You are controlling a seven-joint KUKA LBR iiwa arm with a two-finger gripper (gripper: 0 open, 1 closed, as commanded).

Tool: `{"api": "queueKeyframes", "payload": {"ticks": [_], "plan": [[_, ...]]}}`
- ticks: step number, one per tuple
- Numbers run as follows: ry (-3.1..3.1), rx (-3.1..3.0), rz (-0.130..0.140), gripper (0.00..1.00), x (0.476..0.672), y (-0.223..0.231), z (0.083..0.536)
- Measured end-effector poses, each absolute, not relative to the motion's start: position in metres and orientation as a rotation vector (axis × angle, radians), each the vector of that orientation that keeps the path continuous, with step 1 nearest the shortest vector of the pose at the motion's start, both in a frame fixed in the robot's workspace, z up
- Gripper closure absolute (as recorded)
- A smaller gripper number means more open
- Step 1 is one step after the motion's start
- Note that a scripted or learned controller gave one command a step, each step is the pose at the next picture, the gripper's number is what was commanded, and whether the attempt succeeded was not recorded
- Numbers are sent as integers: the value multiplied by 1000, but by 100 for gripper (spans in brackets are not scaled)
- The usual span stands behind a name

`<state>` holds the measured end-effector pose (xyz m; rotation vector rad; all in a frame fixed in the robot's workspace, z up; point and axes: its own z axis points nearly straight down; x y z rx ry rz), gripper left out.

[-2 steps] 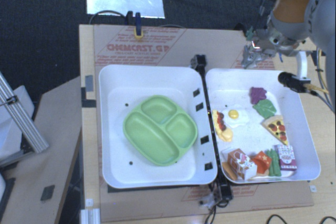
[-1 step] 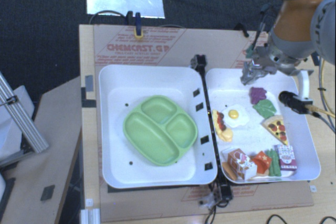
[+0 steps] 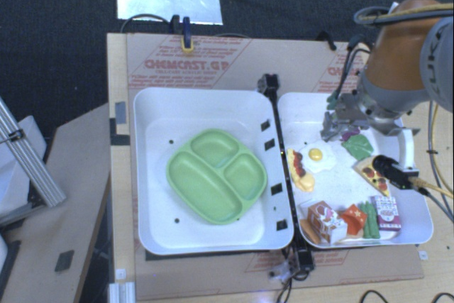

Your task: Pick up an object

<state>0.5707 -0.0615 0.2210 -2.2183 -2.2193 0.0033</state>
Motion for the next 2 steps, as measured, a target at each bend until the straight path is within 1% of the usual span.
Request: {"api": "queueKeyframes", "payload": {"ticks": [2], "plan": [[-2220,-2219,1,100,484,-36,234]]}}
